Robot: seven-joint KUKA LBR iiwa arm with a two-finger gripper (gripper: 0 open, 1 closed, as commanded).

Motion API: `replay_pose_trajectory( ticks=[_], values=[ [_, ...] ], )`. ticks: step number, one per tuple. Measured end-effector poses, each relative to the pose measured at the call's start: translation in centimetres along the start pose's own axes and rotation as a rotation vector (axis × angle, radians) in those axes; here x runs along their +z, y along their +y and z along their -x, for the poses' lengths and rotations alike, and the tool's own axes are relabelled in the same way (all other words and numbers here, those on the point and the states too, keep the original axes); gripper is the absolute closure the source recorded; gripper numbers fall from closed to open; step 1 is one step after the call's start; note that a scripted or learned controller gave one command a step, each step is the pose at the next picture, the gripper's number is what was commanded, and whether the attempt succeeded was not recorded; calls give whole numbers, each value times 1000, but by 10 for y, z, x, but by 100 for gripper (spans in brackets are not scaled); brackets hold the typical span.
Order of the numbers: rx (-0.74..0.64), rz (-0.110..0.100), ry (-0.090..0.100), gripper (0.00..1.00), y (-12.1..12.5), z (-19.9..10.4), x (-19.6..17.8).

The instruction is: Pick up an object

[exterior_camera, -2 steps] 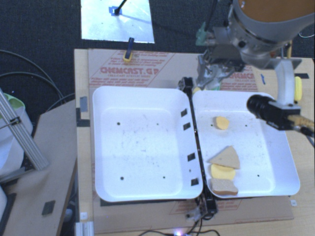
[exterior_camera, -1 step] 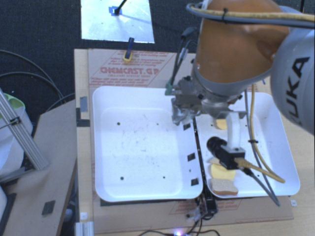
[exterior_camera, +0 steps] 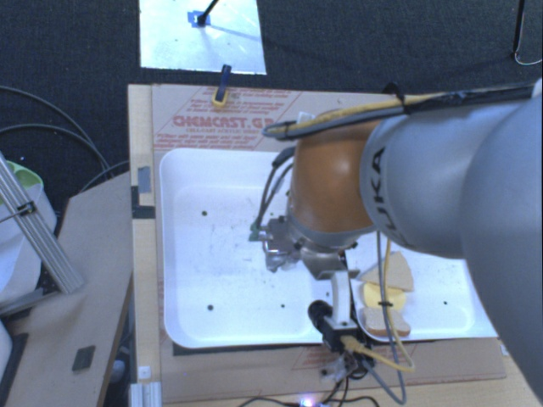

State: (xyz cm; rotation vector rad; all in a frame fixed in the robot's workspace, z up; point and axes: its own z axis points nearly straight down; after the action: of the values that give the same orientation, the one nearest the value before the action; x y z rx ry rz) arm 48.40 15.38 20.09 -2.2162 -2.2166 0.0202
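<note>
The grey arm with its orange band (exterior_camera: 331,185) hangs low over the white bin (exterior_camera: 195,227) and covers most of its right side. The gripper (exterior_camera: 280,251) shows as a metal part under the wrist, just above the bin floor near the middle. A few pale yellow and tan pieces (exterior_camera: 392,276) lie right of the gripper, near the bin's front right. One tan rounded piece (exterior_camera: 387,322) sits by the front rim. The arm partly hides them. Nothing can be seen in the gripper.
The bin stands on a cardboard sheet with red print (exterior_camera: 222,122). A small blue and yellow thing (exterior_camera: 222,86) lies at the sheet's far edge, and a shiny plate (exterior_camera: 200,24) lies beyond it. Aluminium bars (exterior_camera: 38,231) stand at the left.
</note>
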Motion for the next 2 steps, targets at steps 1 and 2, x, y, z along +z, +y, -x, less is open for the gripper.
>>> replay_pose_trajectory(
  ticks=[1,2],
  values=[
    [-6,39,11,100,86,-34,-170],
    [-5,10,5,100,-3,-24,-151]
  ],
)
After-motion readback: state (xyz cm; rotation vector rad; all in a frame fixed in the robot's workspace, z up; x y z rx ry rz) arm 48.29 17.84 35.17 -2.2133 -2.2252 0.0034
